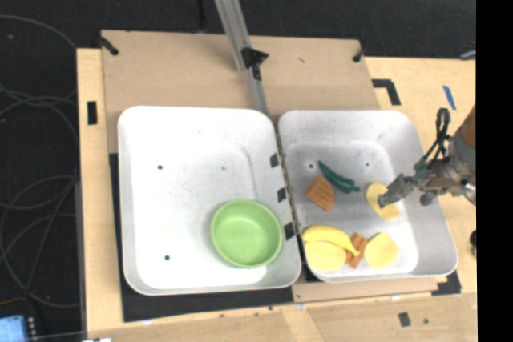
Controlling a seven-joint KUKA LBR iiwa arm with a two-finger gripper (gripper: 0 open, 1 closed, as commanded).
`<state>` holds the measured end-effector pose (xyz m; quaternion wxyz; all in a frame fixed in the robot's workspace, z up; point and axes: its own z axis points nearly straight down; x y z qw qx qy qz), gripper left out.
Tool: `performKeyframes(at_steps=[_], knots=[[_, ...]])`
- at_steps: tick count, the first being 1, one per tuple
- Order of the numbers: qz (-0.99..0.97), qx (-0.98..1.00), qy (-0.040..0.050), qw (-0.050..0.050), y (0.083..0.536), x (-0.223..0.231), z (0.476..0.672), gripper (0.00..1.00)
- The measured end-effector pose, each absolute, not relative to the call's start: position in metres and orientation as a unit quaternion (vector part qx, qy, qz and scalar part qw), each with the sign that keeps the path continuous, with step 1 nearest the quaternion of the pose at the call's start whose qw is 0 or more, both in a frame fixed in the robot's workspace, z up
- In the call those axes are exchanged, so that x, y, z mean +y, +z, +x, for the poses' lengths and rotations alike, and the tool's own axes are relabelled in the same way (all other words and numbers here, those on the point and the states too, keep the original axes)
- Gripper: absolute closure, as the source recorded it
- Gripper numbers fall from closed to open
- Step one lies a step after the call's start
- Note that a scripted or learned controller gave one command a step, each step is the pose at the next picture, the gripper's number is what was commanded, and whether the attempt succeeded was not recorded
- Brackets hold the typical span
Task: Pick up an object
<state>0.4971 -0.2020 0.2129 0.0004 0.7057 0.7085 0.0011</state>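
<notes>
The right bin [401, 132] holds several small things. A small yellow piece [380, 199] lies toward its right side. My gripper [396, 191] reaches in from the right, its tip right over that piece's right edge and partly covering it. An orange wedge [321, 193] and a dark green curved piece [337, 178] lie in the bin's middle. At the front sit a large yellow lump [323, 247], a small orange bit [355, 247] and a round yellow piece [382, 251].
A light green bowl [247, 232] stands at the front right of the left bin [168, 164]. A metal pole [228, 4] slants up from the rim between the two bins. Black cables hang by the wrist [439, 142] at the right.
</notes>
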Motion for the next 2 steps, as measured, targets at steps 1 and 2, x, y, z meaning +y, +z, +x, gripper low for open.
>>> performKeyframes(at_steps=[1,2], knots=[[0.706,0.708,0.0013,0.001,0.213,-0.202,0.497,0.0],[0.707,0.707,-0.0019,-0.001,0.16,-0.212,0.49,0.0]])
